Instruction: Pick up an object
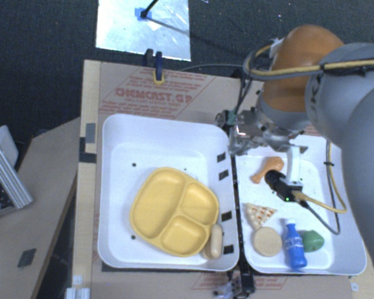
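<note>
Orange drumstick point(268, 169) lies loose in the far part of the right bin point(345, 254). The gripper point(239, 138) hangs just to its far left, over the divide between the two bins; I cannot tell how its jaws stand. Nearer in the same bin sit a pizza slice point(259, 214), a round cookie point(267, 241), a blue bottle point(294, 245) and a green lump point(313, 240). The left bin point(122, 148) holds a yellow divided plate point(175, 211), with a bread roll point(215, 240) touching its near right edge.
</note>
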Controlling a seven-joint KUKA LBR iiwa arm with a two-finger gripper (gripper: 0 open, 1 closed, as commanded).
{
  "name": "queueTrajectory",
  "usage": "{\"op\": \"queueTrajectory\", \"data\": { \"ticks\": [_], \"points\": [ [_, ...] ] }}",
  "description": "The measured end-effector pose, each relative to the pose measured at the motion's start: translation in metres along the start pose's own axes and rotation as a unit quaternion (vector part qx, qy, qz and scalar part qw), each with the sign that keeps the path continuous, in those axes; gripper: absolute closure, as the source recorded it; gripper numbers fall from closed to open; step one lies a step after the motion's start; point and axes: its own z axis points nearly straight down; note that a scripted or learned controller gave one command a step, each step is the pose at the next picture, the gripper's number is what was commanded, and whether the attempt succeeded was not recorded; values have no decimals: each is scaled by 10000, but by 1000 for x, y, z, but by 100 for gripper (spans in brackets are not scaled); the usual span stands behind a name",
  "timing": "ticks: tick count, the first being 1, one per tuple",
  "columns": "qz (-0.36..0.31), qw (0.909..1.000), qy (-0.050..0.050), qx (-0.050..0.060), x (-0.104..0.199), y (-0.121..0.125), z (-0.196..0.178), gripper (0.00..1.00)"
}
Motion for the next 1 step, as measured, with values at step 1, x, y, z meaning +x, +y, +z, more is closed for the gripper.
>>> {"op": "queueTrajectory", "data": {
  "ticks": [1],
  "points": [
    [-3, 10000, 5, -4, 53, 11, -12, 100]
  ]
}}
